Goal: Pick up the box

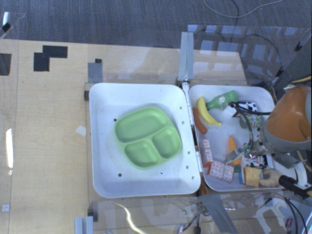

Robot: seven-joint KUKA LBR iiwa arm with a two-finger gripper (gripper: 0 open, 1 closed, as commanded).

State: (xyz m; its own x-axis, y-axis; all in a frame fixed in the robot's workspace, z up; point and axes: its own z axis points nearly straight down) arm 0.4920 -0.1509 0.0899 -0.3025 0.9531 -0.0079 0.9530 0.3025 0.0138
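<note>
Camera view, item list. Box [222,171]: small, red-and-white patterned, lying flat near the front edge of the right bin [265,95], a second patterned carton [206,150] just behind it by the dividing wall. Jaws [248,156]: lowered into the same bin, right of the box among clutter; whether open or closed cannot be told. Neighbouring items: orange carrot piece [232,144], tan block [252,176], banana [206,112], green bottle [222,100], red sausage [199,122]. Left bin [97,130]: one green divided plate [147,137]. Both bins rest on the wooden desk [44,130].
</note>
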